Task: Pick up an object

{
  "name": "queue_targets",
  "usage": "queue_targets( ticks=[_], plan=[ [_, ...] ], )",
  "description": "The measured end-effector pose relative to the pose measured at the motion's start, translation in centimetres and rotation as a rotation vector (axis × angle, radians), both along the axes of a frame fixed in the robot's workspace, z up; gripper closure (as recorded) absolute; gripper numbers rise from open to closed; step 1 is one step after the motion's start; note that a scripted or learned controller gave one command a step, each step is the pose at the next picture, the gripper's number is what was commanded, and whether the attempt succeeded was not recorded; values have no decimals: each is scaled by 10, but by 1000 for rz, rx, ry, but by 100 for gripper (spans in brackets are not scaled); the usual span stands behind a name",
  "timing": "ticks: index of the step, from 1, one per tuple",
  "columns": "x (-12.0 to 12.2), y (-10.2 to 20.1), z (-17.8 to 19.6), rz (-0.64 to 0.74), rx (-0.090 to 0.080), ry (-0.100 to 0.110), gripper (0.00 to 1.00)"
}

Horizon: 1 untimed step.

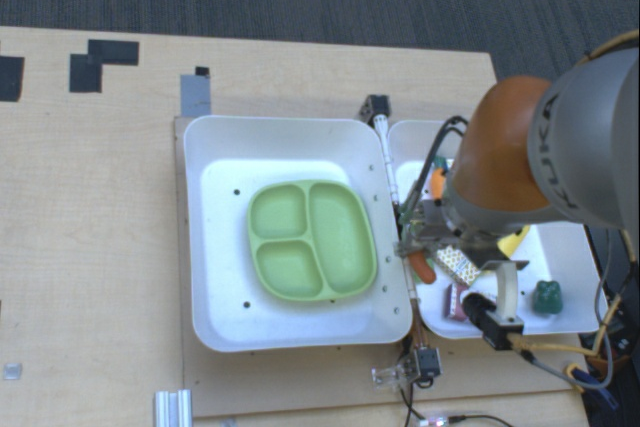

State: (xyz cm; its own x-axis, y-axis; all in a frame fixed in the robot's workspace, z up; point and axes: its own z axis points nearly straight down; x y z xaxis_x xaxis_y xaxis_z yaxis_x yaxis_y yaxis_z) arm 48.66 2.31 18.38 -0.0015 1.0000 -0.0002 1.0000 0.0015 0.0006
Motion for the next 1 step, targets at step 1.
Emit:
queue_targets(
  ticks=[1],
  plan=[
    [2,1,11,3,2,-4,100]
  ],
)
